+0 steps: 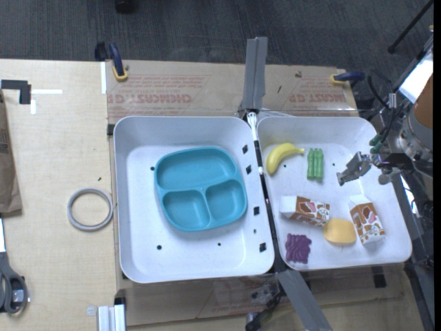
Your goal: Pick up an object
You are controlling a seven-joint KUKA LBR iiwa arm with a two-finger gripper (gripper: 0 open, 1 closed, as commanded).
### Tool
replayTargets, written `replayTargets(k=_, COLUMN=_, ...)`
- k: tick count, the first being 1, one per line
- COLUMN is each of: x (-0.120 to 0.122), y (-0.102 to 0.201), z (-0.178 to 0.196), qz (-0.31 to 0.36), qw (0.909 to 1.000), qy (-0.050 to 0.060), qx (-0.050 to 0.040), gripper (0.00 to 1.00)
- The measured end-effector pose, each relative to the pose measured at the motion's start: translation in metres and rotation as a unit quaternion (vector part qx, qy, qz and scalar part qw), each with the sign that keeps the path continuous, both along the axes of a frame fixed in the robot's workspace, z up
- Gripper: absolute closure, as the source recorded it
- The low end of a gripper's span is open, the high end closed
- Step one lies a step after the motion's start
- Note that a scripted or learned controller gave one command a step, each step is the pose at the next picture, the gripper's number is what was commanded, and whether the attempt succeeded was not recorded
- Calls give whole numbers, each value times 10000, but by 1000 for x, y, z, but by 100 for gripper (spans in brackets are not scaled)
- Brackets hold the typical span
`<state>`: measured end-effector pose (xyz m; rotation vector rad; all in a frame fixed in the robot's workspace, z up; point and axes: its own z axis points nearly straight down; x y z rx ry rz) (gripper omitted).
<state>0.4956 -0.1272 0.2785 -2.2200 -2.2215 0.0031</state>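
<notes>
Two white bins side by side; the gripper [353, 169] hovers over the right one, holding nothing.

The left bin [131, 205] carries a blue divided plate [200, 188] at its middle, with free floor along all walls. In the right bin [344, 133], the banana [281, 156] lies near the far-left corner, its long axis slanting, tip toward the far-right. The green beans [315, 163] lie beside it, pointing far to near. Along the near edge lie a carton [304, 210], purple grapes [298, 247], a yellow lemon [339, 232] and a second carton [366, 223]. The fingers stand narrowly apart, above open floor near the right wall.
</notes>
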Motion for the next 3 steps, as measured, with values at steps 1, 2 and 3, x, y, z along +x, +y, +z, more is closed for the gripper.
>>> replayTargets(k=1, x=63, y=35, z=-132, qz=-1731, qw=9849, qy=14, qx=-1, gripper=0)
replayTargets(k=2, x=106, y=-18, z=-188, qz=-2302, qw=9732, qy=2, qx=-7, gripper=0)
replayTargets(k=3, x=110, y=30, z=-188, qz=-1746, qw=9846, qy=11, qx=-4, gripper=0)
